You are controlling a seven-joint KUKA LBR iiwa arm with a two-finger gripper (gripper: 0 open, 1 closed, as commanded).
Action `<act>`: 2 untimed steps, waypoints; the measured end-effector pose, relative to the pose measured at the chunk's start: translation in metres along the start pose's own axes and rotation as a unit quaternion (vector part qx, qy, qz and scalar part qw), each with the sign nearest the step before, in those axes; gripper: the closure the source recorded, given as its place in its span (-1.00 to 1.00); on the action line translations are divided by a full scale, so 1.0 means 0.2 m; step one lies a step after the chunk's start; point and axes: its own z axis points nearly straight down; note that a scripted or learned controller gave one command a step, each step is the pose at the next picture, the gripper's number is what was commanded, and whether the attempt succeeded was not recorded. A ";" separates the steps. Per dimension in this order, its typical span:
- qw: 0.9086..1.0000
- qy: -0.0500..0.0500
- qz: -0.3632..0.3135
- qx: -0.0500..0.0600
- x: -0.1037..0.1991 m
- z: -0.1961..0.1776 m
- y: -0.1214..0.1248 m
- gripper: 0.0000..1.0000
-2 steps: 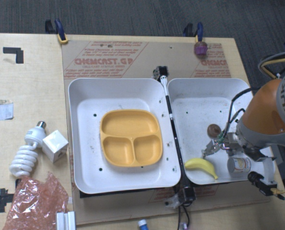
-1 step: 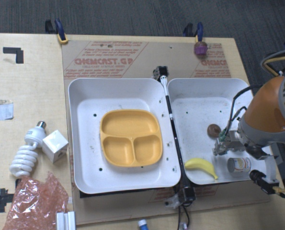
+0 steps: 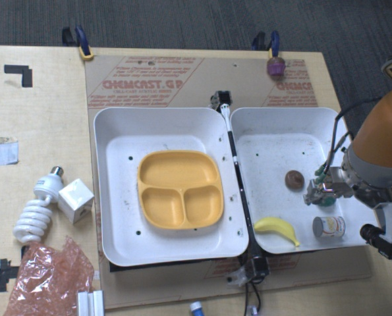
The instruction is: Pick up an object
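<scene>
Bench (image 3: 37,110): pale wood, printed cardboard sheet under both bins.
Left bin (image 3: 110,176): holds yellow divided tray (image 3: 180,189).
Right bin (image 3: 275,120): banana (image 3: 278,229) at 6 o'clock; can (image 3: 329,226) at 4 o'clock; brown disc (image 3: 294,180) centre.
Gripper (image 3: 321,195): just above can; finger state cannot be told.
</scene>
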 end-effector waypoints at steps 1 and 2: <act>1.000 0.000 0.000 0.000 0.00 0.00 0.00 -1.00; 1.000 0.000 0.001 0.001 0.10 0.40 0.00 -1.00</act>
